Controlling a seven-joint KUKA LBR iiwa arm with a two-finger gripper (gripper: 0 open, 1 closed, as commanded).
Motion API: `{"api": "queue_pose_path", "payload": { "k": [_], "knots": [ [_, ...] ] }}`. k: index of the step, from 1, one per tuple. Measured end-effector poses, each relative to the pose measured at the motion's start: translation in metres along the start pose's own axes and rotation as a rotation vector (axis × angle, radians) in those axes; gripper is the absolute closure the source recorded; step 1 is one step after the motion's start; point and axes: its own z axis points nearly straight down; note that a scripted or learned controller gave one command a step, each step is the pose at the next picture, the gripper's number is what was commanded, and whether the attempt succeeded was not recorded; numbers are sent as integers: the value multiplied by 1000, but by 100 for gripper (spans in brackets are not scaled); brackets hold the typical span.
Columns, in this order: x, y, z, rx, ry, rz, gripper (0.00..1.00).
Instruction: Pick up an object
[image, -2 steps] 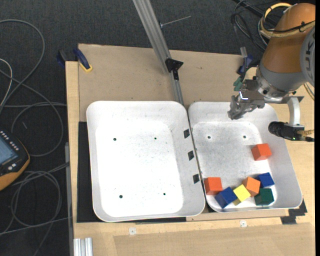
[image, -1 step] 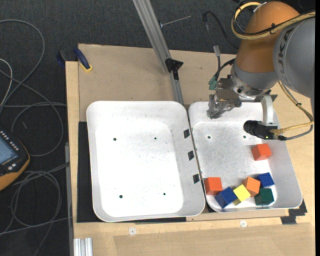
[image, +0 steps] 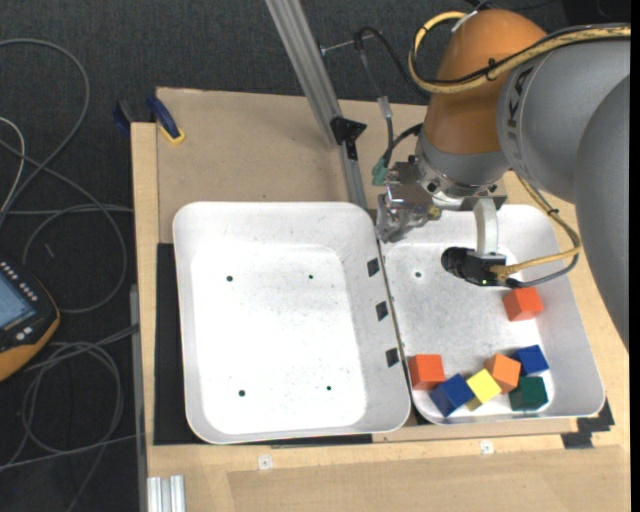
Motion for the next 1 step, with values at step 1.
{"api": "queue_pose_path", "payload": {
  "k": [1],
  "knots": [
    [62, -2, 2, -2, 0, -1, 100]
  ]
}}
